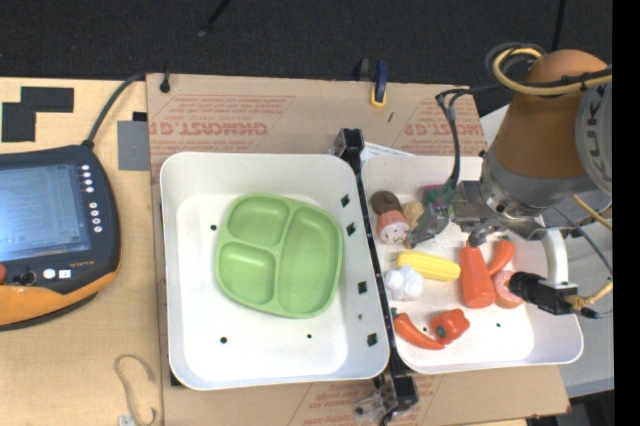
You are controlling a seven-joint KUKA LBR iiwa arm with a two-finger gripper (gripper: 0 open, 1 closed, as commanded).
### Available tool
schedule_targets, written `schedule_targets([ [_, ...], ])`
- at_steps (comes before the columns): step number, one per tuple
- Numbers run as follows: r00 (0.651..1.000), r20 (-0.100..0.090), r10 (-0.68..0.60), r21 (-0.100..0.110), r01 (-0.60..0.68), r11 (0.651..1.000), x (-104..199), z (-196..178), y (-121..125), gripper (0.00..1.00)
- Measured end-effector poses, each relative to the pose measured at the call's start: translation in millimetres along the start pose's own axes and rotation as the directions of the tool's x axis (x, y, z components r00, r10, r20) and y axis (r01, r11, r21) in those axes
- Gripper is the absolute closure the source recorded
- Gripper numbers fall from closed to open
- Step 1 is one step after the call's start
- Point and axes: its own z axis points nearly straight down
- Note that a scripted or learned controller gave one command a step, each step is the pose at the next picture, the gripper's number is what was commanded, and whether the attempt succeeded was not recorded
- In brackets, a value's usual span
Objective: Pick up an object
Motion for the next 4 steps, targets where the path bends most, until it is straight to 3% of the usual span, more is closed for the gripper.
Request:
schedule_targets([
  [1,1.000,0.001,-0.001,-0.011,0.001,1.000,0,-6,2,0.00],
  [2,1.000,0.001,-0.002,-0.006,0.002,1.000,-1,54,10,0.00],
  [3,1.000,0.008,-0.001,-0.021,0.001,1.000,-11,106,9,0.00],
  [4,1.000,0.002,0.000,-0.012,0.000,1.000,-10,122,9,0.00],
])
